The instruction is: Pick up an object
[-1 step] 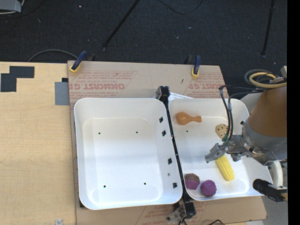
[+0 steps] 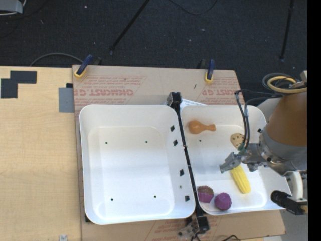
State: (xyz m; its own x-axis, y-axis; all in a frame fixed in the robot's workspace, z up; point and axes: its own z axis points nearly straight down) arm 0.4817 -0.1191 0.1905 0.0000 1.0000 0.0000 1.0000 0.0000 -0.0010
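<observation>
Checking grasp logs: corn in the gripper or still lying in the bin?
Lying in the right bin. The corn rests flat on its floor, just below the gripper.

Two bins side by side on counter. Right bin: drumstick far, corn right, two balls near edge.

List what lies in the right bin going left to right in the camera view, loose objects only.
Orange drumstick-shaped toy → dark purple lump → magenta ball → yellow corn cob. The speckled tan piece sits above the corn at much the same position across, so I leave it unordered.
</observation>
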